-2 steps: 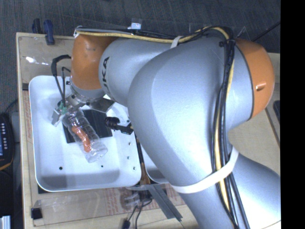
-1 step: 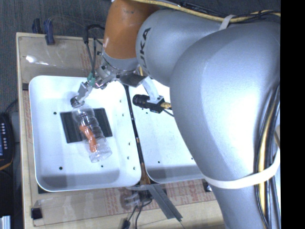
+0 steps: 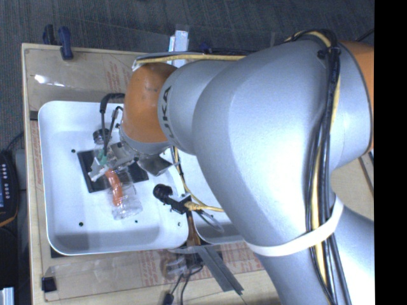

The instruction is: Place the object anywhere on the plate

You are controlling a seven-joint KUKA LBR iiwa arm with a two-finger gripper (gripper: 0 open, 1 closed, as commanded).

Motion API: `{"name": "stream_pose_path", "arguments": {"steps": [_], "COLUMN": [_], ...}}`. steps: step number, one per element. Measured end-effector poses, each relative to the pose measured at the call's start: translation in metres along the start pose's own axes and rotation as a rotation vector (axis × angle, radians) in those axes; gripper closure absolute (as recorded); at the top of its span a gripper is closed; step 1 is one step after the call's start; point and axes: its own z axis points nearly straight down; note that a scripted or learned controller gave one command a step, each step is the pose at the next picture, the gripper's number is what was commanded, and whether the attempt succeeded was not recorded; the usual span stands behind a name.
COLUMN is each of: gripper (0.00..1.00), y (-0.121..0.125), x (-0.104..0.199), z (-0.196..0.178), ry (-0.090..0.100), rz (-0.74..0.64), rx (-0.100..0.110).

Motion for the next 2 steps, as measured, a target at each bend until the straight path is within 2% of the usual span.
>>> {"name": "stream_pose_path", "arguments": {"steps": [1, 2], "gripper": [1.00, 1.00], "y": [0.000, 0.027], "x": [-0.001, -0.064], "z": [-0.009, -0.094], "ry": [-0.001, 0.003], "rz": [-0.002, -0.062], "rx": [0.002, 0.010]}}
